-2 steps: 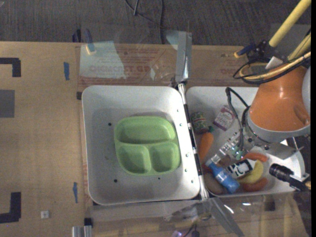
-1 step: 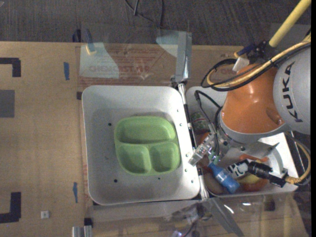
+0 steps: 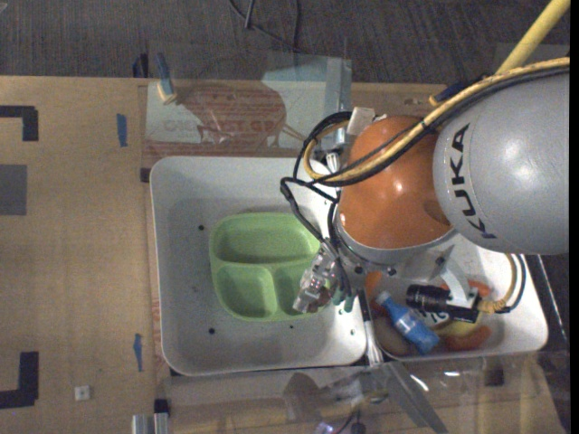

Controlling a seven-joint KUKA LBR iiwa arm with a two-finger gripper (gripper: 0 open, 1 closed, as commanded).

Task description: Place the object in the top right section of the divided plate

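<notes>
A light green divided plate lies in the left white bin, with one long section along its far side and two smaller sections along its near side. My gripper hangs below the orange wrist band, over the plate's right rim beside the near right section. Its tip is pale and glassy, and I cannot make out any object held in it. A small dark green piece shows just right of the gripper tip, against the bin wall.
The right bin holds a blue bottle and several orange, red and yellow items. The big grey arm covers most of that bin. A clear plastic sheet lies behind the left bin.
</notes>
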